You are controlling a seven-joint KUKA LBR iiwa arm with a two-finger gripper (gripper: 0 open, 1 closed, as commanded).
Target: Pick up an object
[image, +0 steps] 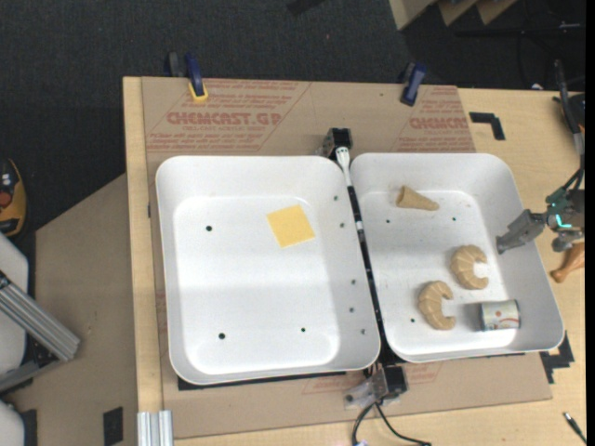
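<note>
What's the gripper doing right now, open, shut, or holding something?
Gripper: at the right bin's right rim, holding nothing; open or shut cannot be told.

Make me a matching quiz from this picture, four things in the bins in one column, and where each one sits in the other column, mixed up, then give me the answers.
Things:
1. yellow square
2. cone-shaped piece
3. small can
4. pincer

Places:
A. near the right bin's near right corner, lying on its side
B. in the left bin, toward the far side
C. over the right bin's right edge
D. in the right bin, close to the far wall

Pairs: 1-B, 2-D, 3-A, 4-C
</note>
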